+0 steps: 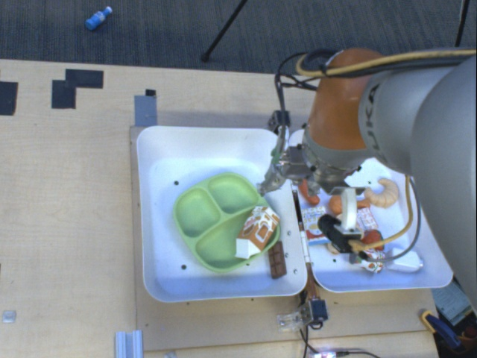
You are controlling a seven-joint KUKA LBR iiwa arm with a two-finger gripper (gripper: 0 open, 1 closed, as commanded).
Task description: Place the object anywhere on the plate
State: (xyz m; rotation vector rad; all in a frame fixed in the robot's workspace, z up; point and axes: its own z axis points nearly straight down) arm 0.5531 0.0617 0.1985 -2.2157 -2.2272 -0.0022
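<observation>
- Claw (274, 174): we log it over the seam where the two bins meet. We cannot tell whether it is released or clenched.
- Small printed carton (258, 230): the task's thing. It lies just below the claw in the view, apart from it, on the green plate (197, 211) at the rim nearest the claw. Its long axis slants, with the upper end toward the claw and the lower end down-left.
- Green plate: three compartments, down-left of the claw, in the left bin (149, 200).
- Brown bar (277, 260): below the carton, just beside the plate's rim, long axis near vertical in the view.
- Right bin (440, 278): right of the claw, holding mixed packets.
- Table (67, 200): carries both bins.
</observation>
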